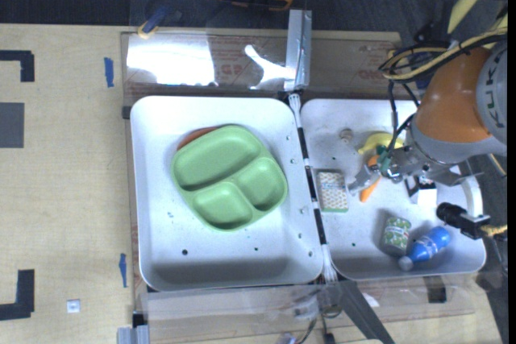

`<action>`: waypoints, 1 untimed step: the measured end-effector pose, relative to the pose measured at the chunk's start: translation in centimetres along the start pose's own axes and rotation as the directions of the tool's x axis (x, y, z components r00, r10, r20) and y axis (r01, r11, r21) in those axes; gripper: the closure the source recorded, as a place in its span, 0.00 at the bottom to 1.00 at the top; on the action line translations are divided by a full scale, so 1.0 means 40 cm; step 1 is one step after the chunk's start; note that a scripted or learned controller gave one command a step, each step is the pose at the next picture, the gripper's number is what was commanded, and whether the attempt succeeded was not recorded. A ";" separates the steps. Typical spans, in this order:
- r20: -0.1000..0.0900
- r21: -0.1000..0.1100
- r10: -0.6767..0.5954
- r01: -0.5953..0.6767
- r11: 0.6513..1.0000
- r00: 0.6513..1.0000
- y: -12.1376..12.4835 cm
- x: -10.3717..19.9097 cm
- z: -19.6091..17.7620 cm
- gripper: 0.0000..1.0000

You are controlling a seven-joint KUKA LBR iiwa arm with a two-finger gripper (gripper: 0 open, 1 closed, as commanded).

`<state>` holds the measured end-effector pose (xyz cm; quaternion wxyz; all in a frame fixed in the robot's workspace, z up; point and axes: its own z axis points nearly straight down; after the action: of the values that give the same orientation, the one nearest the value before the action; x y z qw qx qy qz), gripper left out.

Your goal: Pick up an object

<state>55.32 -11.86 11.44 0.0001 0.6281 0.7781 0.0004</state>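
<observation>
Flanking wooden bench, white bins

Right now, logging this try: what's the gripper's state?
Gripper: cannot be told; it sits low in the right bin near an orange item.

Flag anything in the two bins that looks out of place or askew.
The green divided plate in the left bin sits skewed, resting on something orange peeking out at its upper-left edge. Nothing looks spilled or damaged.
</observation>
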 end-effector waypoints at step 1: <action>0.001 -0.003 0.002 -0.002 1.000 1.000 0.001 -0.002 -0.025 1.00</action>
<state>55.39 -11.92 12.43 0.0016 0.6290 0.7774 0.0013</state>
